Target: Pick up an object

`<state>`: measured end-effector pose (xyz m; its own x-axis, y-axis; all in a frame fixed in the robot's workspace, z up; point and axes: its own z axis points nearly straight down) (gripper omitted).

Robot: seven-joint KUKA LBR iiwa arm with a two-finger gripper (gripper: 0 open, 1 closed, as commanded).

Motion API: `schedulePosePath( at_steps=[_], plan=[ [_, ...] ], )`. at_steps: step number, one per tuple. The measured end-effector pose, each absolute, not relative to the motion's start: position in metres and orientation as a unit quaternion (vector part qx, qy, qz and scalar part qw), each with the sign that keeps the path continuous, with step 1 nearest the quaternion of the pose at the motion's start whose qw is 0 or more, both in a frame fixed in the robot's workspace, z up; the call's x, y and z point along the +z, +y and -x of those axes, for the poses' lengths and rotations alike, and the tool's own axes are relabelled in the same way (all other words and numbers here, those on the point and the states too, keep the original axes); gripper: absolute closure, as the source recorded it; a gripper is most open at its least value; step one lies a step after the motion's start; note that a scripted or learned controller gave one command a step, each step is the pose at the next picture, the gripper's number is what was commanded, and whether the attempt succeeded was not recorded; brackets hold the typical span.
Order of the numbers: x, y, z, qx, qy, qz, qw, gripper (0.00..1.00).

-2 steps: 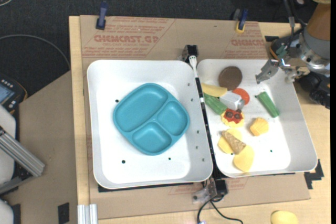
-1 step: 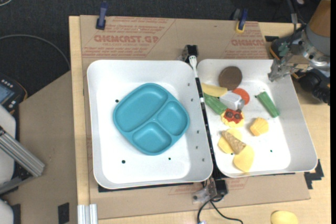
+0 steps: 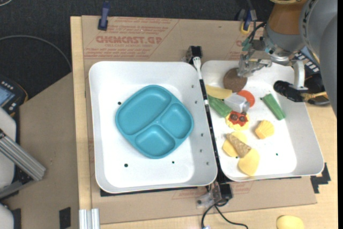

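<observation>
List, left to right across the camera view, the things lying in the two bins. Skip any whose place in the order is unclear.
In order: blue divided plate → pale yellow strip → red round piece → green stick.

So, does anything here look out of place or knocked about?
One yellow piece lies outside both bins, at the picture's lower right. The blue divided plate in the left bin sits turned at an angle to its walls.
</observation>
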<state>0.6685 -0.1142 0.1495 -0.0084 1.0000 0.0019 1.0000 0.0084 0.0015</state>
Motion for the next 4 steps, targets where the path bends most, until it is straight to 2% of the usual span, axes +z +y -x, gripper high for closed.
schedulePosePath(
  at_steps=[2,3,4],
  plan=[
    [0.175,-0.120,-0.668,-0.0016,-0.708,0.706,-0.004,1.00],
    [0.185,-0.051,-0.586,0.0012,-0.709,0.706,0.004,1.00],
    [0.300,-0.011,-0.568,-0.0051,-0.709,0.705,-0.004,1.00]
  ],
)
